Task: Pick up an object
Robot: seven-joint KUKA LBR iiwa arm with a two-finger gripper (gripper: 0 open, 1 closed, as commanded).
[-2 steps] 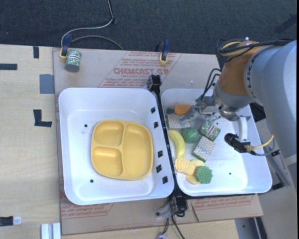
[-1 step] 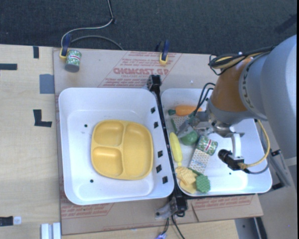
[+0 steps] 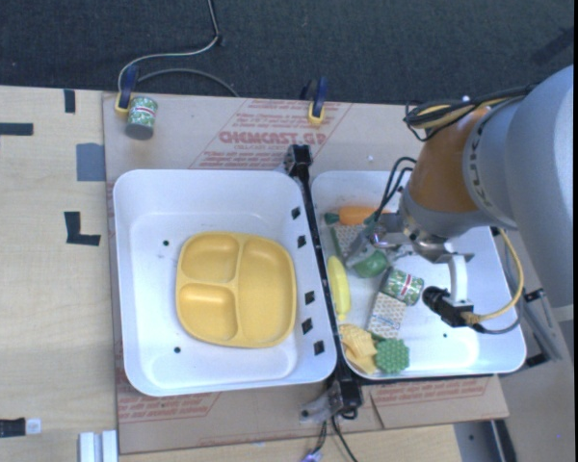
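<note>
- The robot arm reached in from the right and hung low over the right bin.
- Its gripper was down in the far left part of that bin, among the toys. I could not tell if it was released or clenched, or if it had anything.
- A green thing lay right by the gripper. It looked like the thing the arm was going for, but that was only my guess.
- Just near of it sat a small can with a green and red label. An orange thing lay at the far side, and a long yellow thing lay by the left wall.
- At the near side were a little box, a bumpy green thing and a yellow crinkly thing.
- The left bin held a yellow tray with three parts.
- What could go wrong: the toys were packed close, so the gripper might bump the can or push the green thing away. It might also close on two things, or on none.
- The green thing looked round, so it might slip out.
- Another small can stood on the bench, far and left.
- The brown board under the bins had red letters that looked like "CHEMCAST". The can labels were too small to read.
</note>
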